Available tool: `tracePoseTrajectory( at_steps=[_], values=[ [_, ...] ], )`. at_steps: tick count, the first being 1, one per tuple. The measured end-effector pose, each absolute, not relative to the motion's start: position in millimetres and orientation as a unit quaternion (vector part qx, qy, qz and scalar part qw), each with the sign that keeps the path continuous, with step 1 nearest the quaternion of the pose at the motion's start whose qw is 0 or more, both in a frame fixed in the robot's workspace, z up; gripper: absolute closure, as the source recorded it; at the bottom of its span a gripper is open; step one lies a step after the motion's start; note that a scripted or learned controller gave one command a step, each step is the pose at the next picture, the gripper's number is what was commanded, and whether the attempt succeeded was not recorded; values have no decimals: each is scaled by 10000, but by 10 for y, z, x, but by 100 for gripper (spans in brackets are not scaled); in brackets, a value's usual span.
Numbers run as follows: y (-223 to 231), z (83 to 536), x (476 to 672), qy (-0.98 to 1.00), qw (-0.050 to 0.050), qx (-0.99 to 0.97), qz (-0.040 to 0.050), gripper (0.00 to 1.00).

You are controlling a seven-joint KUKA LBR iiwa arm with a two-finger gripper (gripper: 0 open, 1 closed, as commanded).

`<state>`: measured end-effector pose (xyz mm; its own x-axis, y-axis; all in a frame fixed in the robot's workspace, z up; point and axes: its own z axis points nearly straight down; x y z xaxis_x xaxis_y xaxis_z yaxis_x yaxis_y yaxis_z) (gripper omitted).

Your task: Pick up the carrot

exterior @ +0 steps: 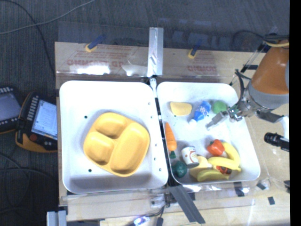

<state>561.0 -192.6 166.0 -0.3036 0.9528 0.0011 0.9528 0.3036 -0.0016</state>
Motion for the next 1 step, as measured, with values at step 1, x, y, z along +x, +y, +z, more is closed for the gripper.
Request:
tracePoseTrajectory(
  at_steps=[1],
  values=[
    [-1059, 1314, 5408, -8515, 13, -5244, 2, 0]
  ],
)
